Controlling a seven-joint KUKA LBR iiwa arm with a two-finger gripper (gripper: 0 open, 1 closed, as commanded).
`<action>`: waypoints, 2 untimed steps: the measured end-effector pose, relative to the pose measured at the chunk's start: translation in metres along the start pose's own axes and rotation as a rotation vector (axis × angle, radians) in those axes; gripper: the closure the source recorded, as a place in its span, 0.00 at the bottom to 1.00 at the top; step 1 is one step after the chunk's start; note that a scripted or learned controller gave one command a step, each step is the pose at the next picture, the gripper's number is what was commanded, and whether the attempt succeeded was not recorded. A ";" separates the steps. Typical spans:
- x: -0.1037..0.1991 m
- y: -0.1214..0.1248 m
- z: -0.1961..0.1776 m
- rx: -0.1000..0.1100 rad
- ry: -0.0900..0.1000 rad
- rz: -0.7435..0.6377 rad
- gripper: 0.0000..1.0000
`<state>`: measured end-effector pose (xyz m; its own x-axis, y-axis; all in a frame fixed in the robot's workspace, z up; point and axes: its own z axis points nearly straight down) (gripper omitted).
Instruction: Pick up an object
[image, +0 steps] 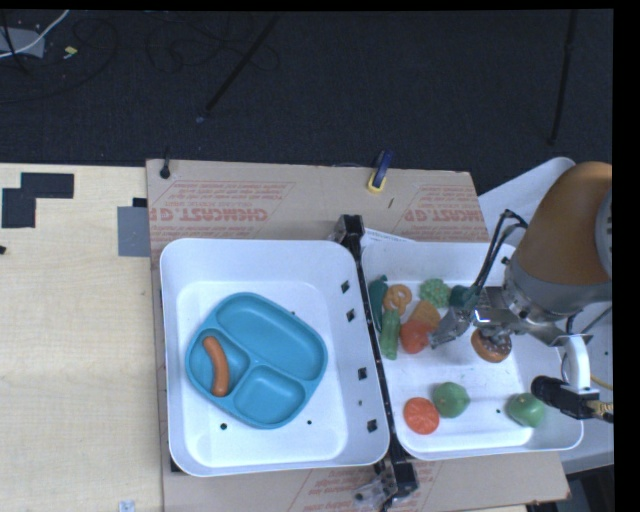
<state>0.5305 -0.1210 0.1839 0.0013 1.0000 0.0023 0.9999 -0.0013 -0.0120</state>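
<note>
In the camera view, the gripper (452, 328) hangs low over the right bin (470, 440) beside the toy vegetables (412, 318); whether it is open or closed cannot be told. The left bin (190, 430) holds a blue divided plate (262, 358) with an orange sausage (216, 364) in one compartment.

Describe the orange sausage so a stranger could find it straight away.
Start at the left white bin, the one holding a blue divided plate. Go to the plate's left compartment: the sausage lies there lengthwise, slim and orange. It is the sole item on that plate, while all the other toy food sits in the right bin.
</note>
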 end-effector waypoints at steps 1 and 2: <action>0.000 0.003 -0.005 -0.010 -0.002 -0.001 0.00; 0.003 0.001 0.039 -0.005 0.000 -0.002 0.00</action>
<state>0.5315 -0.1177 0.1451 -0.0007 1.0000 0.0021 1.0000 0.0007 -0.0075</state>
